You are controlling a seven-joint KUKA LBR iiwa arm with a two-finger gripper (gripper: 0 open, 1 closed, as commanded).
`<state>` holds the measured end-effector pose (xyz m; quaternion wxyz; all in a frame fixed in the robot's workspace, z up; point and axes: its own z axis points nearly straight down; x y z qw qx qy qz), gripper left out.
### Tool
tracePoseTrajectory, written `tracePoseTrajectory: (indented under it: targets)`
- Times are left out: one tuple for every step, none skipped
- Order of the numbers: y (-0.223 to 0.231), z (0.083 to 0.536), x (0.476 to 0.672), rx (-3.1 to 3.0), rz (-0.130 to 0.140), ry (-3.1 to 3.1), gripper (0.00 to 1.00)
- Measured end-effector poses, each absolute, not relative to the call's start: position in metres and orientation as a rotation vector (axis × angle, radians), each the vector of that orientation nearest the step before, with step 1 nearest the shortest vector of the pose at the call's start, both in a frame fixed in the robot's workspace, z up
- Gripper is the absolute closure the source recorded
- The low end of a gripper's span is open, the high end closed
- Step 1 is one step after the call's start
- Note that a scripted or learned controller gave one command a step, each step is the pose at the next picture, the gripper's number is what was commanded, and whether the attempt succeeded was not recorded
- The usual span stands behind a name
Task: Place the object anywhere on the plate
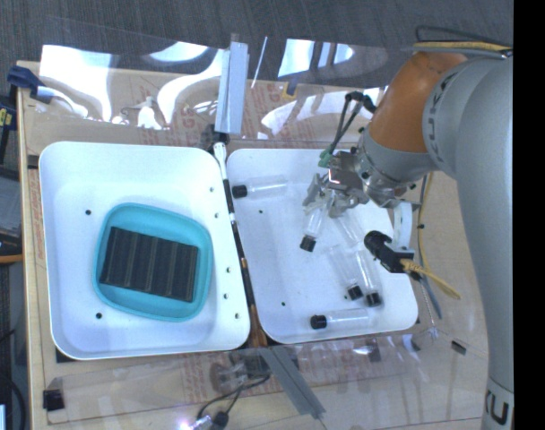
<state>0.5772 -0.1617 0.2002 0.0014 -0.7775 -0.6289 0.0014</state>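
Vial (310, 233) lies just below the gripper (331, 195) in the right bin (255, 267); finger state cannot be told. A centred descent is advised before transfer to the plate (153, 262).

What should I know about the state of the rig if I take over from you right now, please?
Gripper: low over the right bin, near its upper middle; whether it is open or shut, or holding anything, cannot be told from this view.
Objects: several clear vials with black caps lie loose in the right bin, one near the top left, one just below the gripper, a pair lower right, one along the bottom edge.
Plate: teal, with a dark ribbed insert, in the left bin; no vial on it.
Done: nothing placed yet.
Left: pick a vial, carry it over, set it on the plate.
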Motion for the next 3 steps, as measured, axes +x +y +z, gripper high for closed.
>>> tracePoseTrajectory:
  targets:
    - [-0.101,0.201,0.572,-2.339,0.006,-2.090,1.00]
    - [-0.010,0.190,0.632,-2.399,0.005,-2.023,1.00]
    - [-0.011,0.190,0.632,-2.400,0.005,-2.022,0.00]
